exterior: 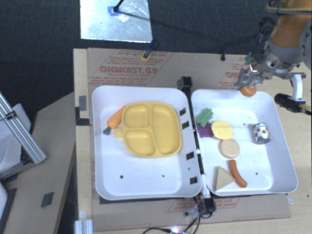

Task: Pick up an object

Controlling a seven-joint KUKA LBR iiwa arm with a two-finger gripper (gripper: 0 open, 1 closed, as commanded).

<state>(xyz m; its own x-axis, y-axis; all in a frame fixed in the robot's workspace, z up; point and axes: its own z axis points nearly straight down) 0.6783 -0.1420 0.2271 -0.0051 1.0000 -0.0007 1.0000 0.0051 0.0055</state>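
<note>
- At frame left, the yellow divided plate (148, 129) fills most of the left bin (146, 189), and a toy carrot (114, 118) lies wedged against its left edge.
- The right bin (273, 179) keeps the loose food spread apart, presumably for easy picking.
- At upper right, the gripper (247, 84) hangs over that bin's far rim with a small orange object (249, 90) at its tip, seemingly pinched; what it is stays unclear.

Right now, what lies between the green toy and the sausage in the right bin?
In the camera view, between the green toy and the sausage lie a yellow piece and a cream round piece.
</note>
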